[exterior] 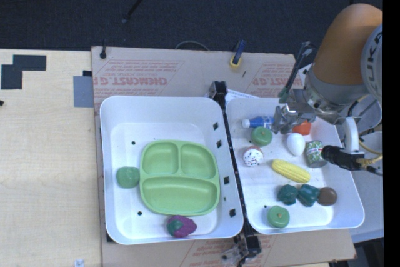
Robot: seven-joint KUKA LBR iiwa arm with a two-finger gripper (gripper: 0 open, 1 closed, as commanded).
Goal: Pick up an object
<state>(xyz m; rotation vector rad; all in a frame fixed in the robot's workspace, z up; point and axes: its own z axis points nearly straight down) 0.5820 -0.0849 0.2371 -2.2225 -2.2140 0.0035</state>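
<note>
One end effector (pixel 282 120), above green ball (pixel 262 136)

Red letters, upside down, run along the cardboard sheet (pixel 164 77) at the back edge of the counter. Looks like "CHEMCAST" w/ more words, too blurry to read. Arm (pixel 375 59) shows "KU".

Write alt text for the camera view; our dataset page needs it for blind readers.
The robot arm's pincer hangs over the right bin, near a green ball, corn cob and other toy foods. The left bin holds a green divided plate.
</note>
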